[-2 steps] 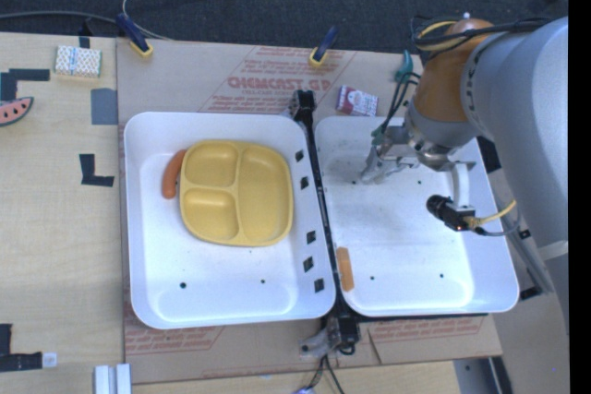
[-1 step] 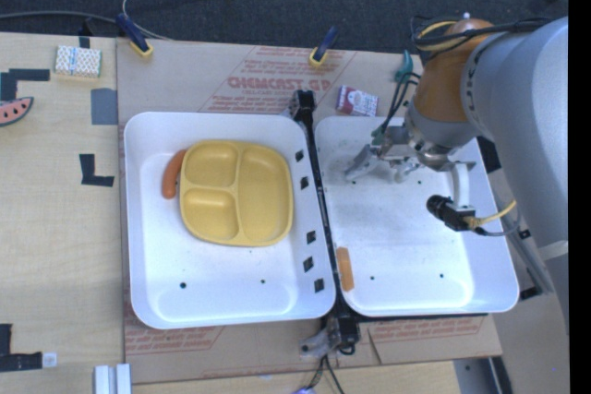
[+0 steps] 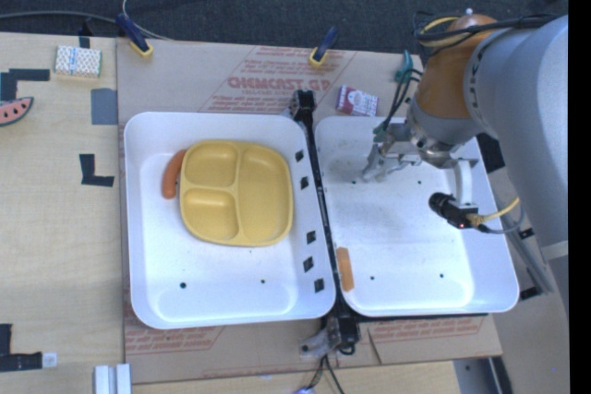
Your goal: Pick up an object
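Objects that could be picked lie in 2 shallow white plastic bins set side by side on a cardboard-covered bench: the left bin and the right bin. Largest of all in the scene is the grey arm with its orange band, reaching in from the right over the right bin's upper half. Next in size is the yellow 3-compartment plastic tray, lying flat in the left bin toward its upper middle. Just beside the tray's left edge, touching or nearly touching it, lies an orange sausage-shaped toy. Smaller again is an orange carrot-like stick, resting in the right bin against its left wall, near the bottom and well apart from the arm. The two-finger gripper hangs low over the upper-left floor of the right bin; its fingers look slightly parted with nothing between them, and bare white floor lies under them. As a judgement, the main risk is a close on nothing, since no object sits beneath the gripper where it hovers. Going for the carrot-like stick risks a finger striking the bin wall it leans on, or pinching it so it rolls away. Reaching the tray or sausage means crossing the black divider between bins, where a low pass could snag.
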`<state>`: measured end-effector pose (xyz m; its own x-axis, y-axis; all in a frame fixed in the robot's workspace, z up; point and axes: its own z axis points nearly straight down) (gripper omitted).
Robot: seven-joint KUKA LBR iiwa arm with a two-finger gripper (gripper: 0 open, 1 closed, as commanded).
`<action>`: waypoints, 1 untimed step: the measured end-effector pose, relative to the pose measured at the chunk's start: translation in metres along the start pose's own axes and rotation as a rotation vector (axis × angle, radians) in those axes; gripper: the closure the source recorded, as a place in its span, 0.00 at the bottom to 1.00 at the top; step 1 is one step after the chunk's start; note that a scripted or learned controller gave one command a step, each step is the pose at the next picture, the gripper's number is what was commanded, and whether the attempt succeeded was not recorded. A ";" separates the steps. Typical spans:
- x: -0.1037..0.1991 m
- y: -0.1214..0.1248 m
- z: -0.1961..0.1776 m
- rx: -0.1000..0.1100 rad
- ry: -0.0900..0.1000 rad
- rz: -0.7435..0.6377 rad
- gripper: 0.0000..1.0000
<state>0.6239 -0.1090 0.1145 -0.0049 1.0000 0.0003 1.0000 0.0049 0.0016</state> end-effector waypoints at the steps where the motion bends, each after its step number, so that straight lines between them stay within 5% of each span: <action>1: 0.000 0.000 0.000 0.000 0.000 0.000 0.00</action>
<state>0.6239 -0.1091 0.1144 -0.0050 1.0000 -0.0001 1.0000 0.0050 0.0017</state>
